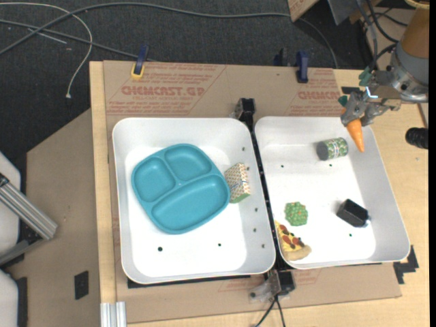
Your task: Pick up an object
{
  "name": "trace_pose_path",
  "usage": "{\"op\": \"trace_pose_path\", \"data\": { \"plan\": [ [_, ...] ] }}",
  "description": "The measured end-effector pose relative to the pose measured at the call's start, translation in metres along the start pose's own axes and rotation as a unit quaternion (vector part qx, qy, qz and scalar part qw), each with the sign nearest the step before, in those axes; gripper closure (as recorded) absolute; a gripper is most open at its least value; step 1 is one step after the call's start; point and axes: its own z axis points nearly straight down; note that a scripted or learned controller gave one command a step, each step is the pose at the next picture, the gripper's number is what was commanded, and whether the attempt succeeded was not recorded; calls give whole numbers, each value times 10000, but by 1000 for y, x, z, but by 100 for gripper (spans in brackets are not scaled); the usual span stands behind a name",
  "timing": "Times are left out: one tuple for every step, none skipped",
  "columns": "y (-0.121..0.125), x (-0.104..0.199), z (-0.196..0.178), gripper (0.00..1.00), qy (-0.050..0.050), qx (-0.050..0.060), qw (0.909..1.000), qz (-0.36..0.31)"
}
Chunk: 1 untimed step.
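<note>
Overhead, a desk [102,182] carries two shallow white bins side by side. The left bin [136,251] holds a blue divided plate [180,187], and just right of the plate, touching its edge, sits a small patterned block [238,182].

The right bin [381,210] holds a small can [332,148] lying on its side toward the far right, a green leafy toy [296,214] near the middle, a black box [352,212] to the right of it, and a pizza slice toy [291,242] at the near left corner, resting against the wall.

The arm [412,53] reaches in from the far right. Its tool [359,114] hangs over the far right rim of the right bin, and an orange carrot toy [356,133] hangs from it, tip pointing down. The carrot's top sits between the fingers, which look closed on it, and its tip hovers just right of the can, seemingly clear of the bin floor.

The carrot is probably a light, stiff plastic toy with a smooth skin. It tapers, so a squeeze low on the cone would likely push it out of the fingers. The thick top end, where it is taken now, seems the safest hold. Hanging by one end, it may swing or twist if the arm moves fast.
</note>
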Motion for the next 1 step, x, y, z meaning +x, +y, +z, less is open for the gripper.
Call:
{"op": "trace_pose_path", "data": {
  "plan": [
    [-6,53,-1,100,19,39,10000,-21]
  ]
}}
